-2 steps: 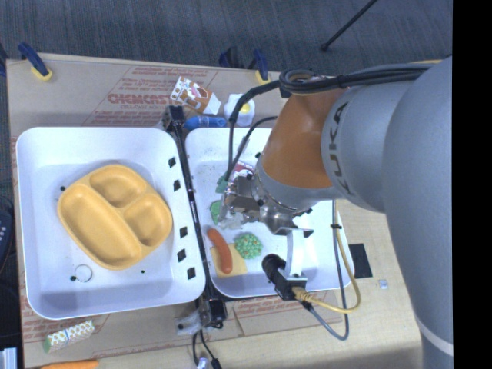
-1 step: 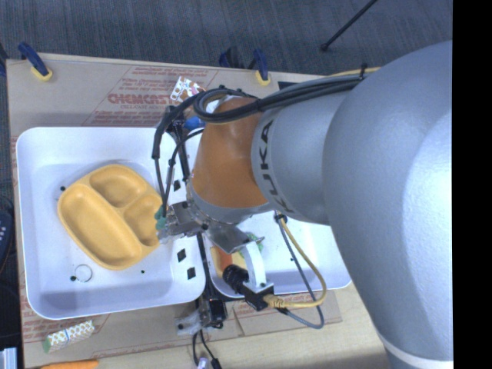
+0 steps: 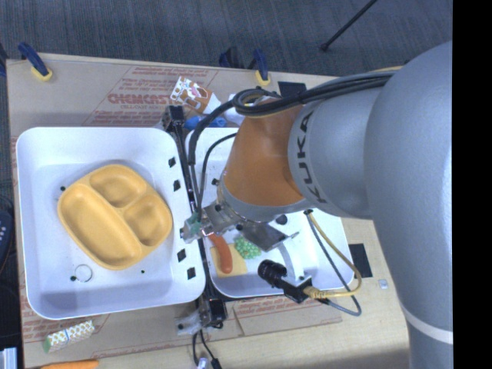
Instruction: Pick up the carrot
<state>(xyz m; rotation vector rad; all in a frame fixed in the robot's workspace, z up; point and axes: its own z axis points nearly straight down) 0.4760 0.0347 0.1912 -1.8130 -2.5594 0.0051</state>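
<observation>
An orange-red elongated piece, which I take for the carrot [image 3: 223, 254], lies near the front left corner of the right bin [image 3: 254, 287], close to the wall between the bins. The arm's orange band [image 3: 261, 164] and grey wrist hang right above this bin and hide most of it. The gripper [image 3: 234, 231] sits just under the band, directly above and behind the carrot's far end, and I cannot make out whether it touches it.
A green knobbly item [image 3: 247, 247] and a pale yellow piece [image 3: 239, 267] lie beside the carrot. The left bin [image 3: 38, 206] holds a yellow divided plate [image 3: 115, 214]. Small packets [image 3: 189, 93] lie on the cardboard behind the bins, and another [image 3: 69, 334] lies at the front left.
</observation>
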